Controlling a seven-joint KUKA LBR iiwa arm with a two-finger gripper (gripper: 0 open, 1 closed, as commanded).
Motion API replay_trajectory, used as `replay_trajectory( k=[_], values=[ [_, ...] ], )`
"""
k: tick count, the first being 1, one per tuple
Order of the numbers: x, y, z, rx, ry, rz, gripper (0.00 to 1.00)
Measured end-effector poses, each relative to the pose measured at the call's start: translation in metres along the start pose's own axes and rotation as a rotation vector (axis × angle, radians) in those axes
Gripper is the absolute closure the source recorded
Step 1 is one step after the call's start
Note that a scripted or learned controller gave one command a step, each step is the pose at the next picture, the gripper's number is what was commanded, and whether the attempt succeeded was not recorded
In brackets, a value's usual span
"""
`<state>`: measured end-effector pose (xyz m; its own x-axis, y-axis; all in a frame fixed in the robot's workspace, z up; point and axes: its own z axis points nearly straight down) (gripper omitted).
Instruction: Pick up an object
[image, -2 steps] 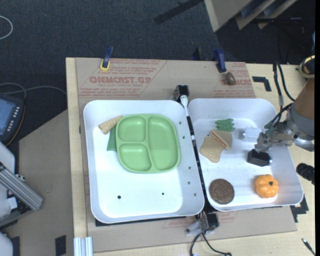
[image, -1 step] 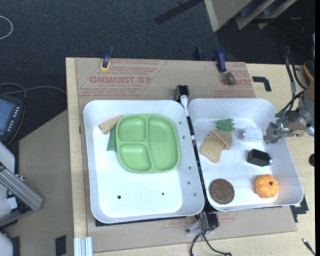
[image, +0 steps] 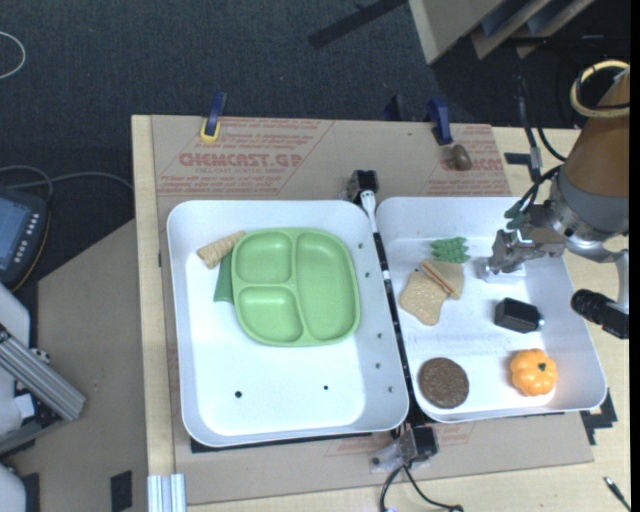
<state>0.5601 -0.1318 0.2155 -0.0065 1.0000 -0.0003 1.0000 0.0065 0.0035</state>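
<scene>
Camera view, read from left to right, begins with the left bin (image: 200, 330), which holds a green divided plate (image: 297, 286) lying flat near its middle. A tan wafer-like piece (image: 219, 248) rests at the plate's upper left corner, and a darker green flat piece (image: 222, 286) pokes out from under the plate's left edge. Two small dark specks sit on the bare white floor below the plate. Across the black divider, the right bin (image: 580, 395) carries the loose objects. A slice of bread (image: 422, 298) lies near its left wall, with a sandwich-like piece (image: 443, 277) touching its upper right side. Just above those sits a small green leafy item (image: 449, 249). Lower down, near the front rim, is a round brown patty (image: 442, 382). Farther right a black block (image: 517, 315) lies in the middle of the bin, and an orange pumpkin (image: 533, 371) stands below it toward the front right corner. The gripper (image: 500, 260) hangs over the upper right part of this bin, between the leafy item and the black block, touching neither. Whether it is spread or closed cannot be told from this angle, and nothing shows clamped in it. Behind it, the grey arm (image: 600, 190) with its orange band rises to the right edge.
</scene>
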Motion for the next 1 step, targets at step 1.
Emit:
replay_trajectory(
  k=[1],
  values=[
    [0.0374,0.0266,0.0019,0.0,0.0,0.001,1.0]
  ],
)
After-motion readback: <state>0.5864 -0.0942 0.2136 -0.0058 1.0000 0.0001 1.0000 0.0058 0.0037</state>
